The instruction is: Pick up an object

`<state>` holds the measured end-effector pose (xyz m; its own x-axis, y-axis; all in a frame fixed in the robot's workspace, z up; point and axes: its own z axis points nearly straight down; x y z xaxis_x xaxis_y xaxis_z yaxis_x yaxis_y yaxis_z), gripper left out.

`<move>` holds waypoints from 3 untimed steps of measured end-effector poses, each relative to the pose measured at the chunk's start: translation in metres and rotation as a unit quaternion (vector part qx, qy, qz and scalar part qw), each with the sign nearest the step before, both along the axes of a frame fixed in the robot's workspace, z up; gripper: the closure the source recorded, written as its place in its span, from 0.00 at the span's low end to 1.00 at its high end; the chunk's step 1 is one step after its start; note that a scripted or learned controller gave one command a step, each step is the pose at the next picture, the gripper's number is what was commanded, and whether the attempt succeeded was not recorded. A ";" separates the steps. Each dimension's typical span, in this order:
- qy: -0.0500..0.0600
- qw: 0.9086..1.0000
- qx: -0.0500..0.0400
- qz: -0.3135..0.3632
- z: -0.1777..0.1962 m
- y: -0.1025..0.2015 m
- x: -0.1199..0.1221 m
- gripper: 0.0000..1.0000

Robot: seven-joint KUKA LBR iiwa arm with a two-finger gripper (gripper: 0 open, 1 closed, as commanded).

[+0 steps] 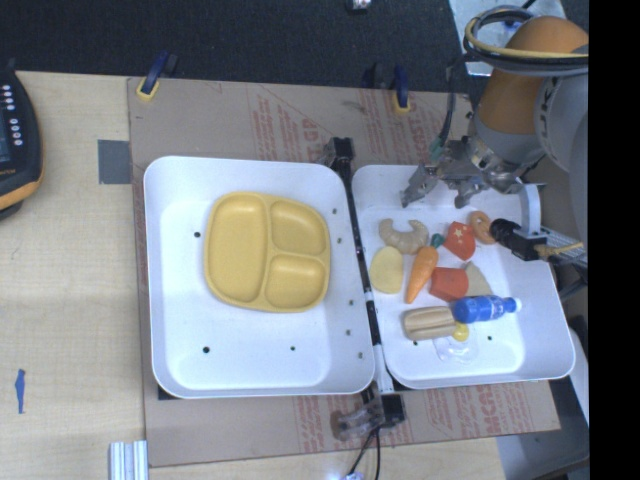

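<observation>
Gripper [437, 194]: fingers spread, nothing between them, at the bare far strip of the right bin [530, 348], close to its far rim. Height over the floor is hard to judge. The pickable clutter sits just in front: beige knobbly piece [404, 235], carrot [421, 273], blue bottle [484, 309]. There is free floor along the near edge. The arm enters from the right with the wrist bent down, hiding the far-right corner. The left bin [180, 338] holds a yellow divided plate [268, 251] with margin all round.
</observation>
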<state>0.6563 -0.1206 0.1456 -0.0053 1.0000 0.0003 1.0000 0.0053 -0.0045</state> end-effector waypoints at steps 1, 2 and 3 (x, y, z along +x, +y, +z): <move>0.004 1.000 0.001 -0.002 -0.057 0.014 -0.057 0.00; -0.004 1.000 -0.001 0.001 -0.053 0.001 0.000 0.00; 0.001 1.000 0.000 -0.001 -0.054 -0.007 -0.030 0.00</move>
<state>0.6260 -0.1277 0.0917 -0.0035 1.0000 -0.0003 1.0000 0.0035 -0.0067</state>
